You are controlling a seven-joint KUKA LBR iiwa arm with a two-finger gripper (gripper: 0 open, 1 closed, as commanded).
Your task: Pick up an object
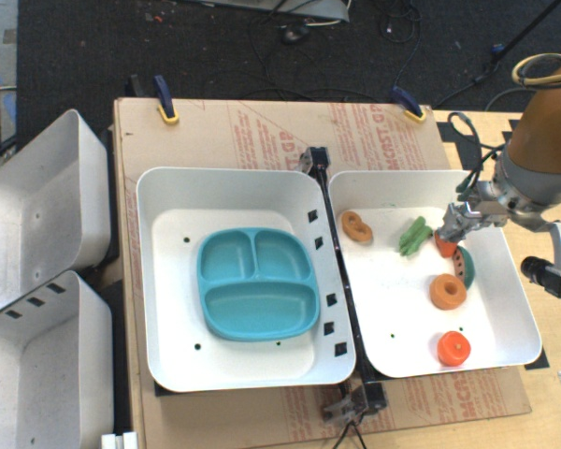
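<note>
1. Tool [452, 224]: metal, lowered into right bin [393, 344]; finger state cannot be told.
2. Red piece [445, 246]: glossy, rounded, located just under tool.
3. Teal plate [258, 283]: smooth plastic, three-sectioned, placed in left bin [168, 279].

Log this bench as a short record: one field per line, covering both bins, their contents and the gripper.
left bin: holds a teal divided plate
right bin: holds five small things
near its left wall: brown ring
top middle: green piece
middle right: orange doughnut
bottom right: orange-red round piece
under the gripper: red and dark green piece, partly hidden
gripper: low over the right bin's upper right, at the red and dark green piece; grasp not clear
</note>
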